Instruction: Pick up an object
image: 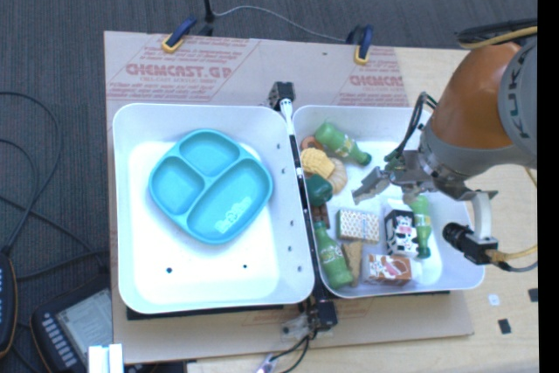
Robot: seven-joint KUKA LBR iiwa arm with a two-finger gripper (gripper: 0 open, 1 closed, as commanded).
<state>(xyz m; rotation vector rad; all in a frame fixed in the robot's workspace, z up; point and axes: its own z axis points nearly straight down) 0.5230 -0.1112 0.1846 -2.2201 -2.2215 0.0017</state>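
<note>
presently, left bin [131, 188]: blue divided plate [210, 185]. right bin [454, 279]: green bottles, corn, cracker [359, 224], cow carton [402, 233], all crowded. jaws [377, 181] spread open, empty, over the clutter; approach step. next, i'd judge: descend on one item, close.

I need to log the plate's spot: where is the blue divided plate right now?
The blue divided plate lies in the left white bin, around its middle, across the divider from the toy food in the right bin.
</note>
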